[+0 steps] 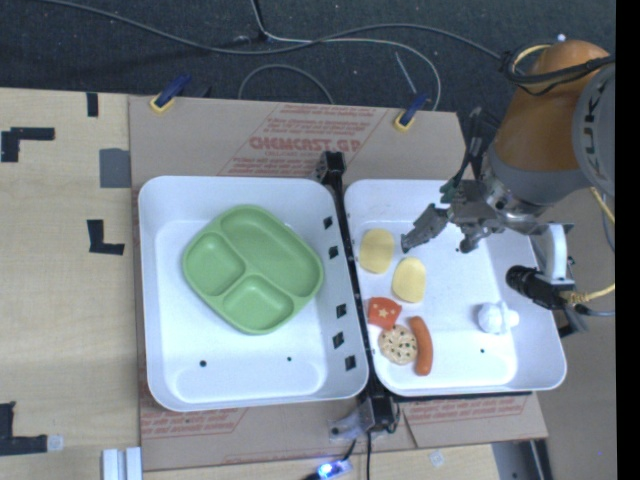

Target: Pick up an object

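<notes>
Your claw hangs open and empty near the right bin's far edge, so dropping here risks closing beside the yellow pieces.

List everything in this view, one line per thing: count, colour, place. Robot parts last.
left bin: 1, white, left of the divider
green plate: 1, three compartments, in left bin
right bin: 1, white, right of the divider
yellow pieces: 2, near right bin's left wall
red piece: 1, below the yellow pieces
cookie: 1, tan, dark specks
sausage: 1, orange-red, beside cookie
white object: 1, right bin's right side
arm: 1, grey and orange, from right
gripper: 1, dark, above right bin
</notes>
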`<state>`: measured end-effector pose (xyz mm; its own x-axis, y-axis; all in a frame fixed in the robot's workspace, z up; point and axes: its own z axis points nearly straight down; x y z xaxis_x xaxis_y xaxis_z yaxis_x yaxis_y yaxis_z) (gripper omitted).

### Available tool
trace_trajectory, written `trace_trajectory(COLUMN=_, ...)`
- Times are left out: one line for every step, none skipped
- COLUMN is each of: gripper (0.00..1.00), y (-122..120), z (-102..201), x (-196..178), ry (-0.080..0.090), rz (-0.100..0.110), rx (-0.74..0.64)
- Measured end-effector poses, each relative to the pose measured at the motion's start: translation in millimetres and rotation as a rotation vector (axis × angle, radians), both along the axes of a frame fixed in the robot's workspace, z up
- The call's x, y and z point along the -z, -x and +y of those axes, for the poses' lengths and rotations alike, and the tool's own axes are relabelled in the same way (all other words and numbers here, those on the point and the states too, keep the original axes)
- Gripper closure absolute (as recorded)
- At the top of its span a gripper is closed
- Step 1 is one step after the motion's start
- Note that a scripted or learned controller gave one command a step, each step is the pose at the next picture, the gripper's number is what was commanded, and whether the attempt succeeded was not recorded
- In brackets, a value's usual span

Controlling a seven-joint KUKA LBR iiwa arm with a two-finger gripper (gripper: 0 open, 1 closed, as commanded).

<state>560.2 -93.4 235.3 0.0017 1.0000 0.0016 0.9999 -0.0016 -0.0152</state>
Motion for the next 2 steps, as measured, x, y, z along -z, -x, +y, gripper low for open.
trace_trajectory(gripper=0.0, y=-2.5, z=0.2, x=-7.3, ry=0.001, rz=-0.014, rx=-0.003)
trace_trajectory(gripper=0.0, y=1.8, z=2.0, x=36.8, ry=0.002, rz=-0.01, rx=-0.003)
